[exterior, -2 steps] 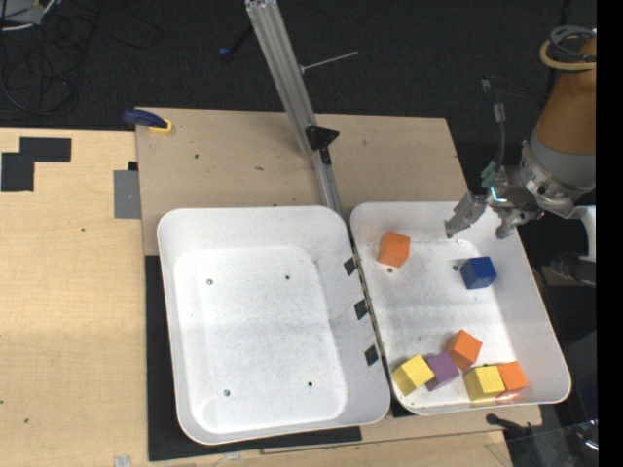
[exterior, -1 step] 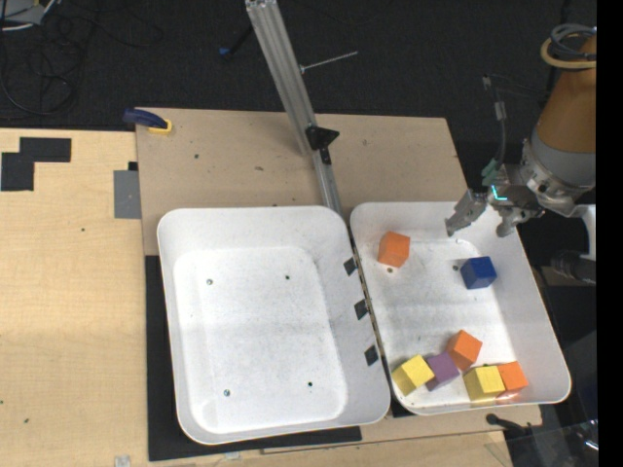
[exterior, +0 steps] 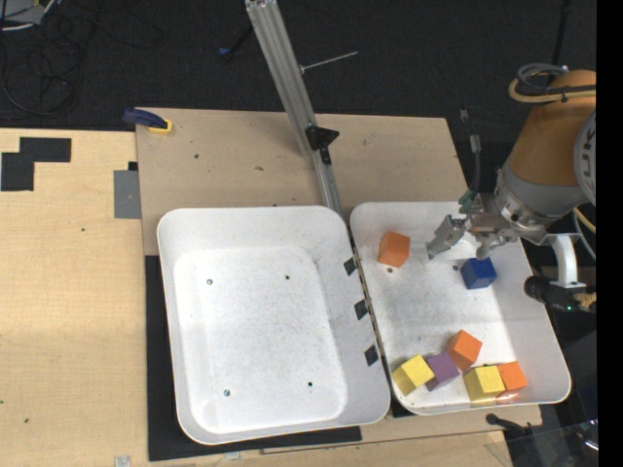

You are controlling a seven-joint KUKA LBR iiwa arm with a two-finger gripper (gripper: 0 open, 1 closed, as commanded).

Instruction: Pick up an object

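Blue cube (exterior: 478,273) sits near the right bin's (exterior: 428,405) far right edge, just below and slightly right of the gripper (exterior: 465,241), whose fingers are spread, grasping nothing.

This is a robotics lab — a plywood bench (exterior: 243,163) carries two shallow white bins (exterior: 175,251) side by side, and an aluminium rail (exterior: 287,76) rises from its far edge. Loose cables (exterior: 34,37) lie on the dark floor beyond — a test rig.

The pincer (exterior: 461,242) hovers open just beside the blue cube (exterior: 478,273).
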